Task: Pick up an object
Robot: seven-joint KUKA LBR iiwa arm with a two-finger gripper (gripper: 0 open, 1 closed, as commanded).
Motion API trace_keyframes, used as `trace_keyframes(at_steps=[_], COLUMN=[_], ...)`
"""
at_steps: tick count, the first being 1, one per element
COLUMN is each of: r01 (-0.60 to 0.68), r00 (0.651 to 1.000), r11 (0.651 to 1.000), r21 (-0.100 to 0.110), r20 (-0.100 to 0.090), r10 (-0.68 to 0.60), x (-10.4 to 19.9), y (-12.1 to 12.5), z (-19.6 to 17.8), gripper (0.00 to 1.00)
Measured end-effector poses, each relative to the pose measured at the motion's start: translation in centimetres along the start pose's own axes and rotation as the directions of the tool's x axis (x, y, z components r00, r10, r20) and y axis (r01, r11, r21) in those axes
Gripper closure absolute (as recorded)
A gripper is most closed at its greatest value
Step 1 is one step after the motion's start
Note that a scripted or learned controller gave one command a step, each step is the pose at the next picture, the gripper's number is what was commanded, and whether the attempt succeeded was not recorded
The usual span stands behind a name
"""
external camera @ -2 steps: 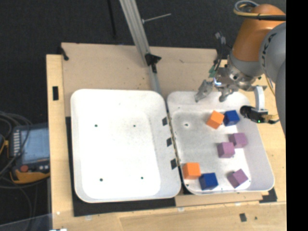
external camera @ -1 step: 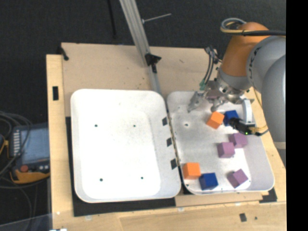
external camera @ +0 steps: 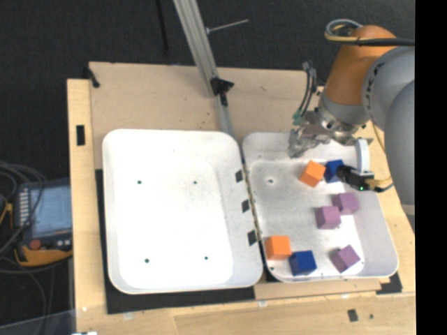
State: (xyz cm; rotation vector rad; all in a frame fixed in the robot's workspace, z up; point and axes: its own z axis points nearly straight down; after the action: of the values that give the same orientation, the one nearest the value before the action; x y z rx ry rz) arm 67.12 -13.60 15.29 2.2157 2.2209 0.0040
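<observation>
Blue cube point(external camera: 302, 262) sits skewed in right bin point(external camera: 374, 267); no long axis.

A wooden bench point(external camera: 174, 96) stands on dark carpeted floor point(external camera: 84, 19).

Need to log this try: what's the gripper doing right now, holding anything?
Gripper: above the right bin's far edge, nothing visibly between its fingers; open or shut cannot be told.

1. The arm point(external camera: 391, 96) reaches in from the right, its grey body bulking along that edge.
2. The orange band point(external camera: 353, 65) sits above the wrist, tilting down and to the left.
3. The gripper point(external camera: 302, 144) hangs below the wrist, pointing downward; its tips are too small and dark to read.
</observation>
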Motion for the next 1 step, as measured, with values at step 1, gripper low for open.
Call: trace_keyframes(at_steps=[1], r01=[0.003], r00=[1.0], r11=[1.0], r21=[-0.002], r20=[0.0], r10=[-0.003], x=[0.47], y=[0.32], z=[-4.67], gripper=[1.0])
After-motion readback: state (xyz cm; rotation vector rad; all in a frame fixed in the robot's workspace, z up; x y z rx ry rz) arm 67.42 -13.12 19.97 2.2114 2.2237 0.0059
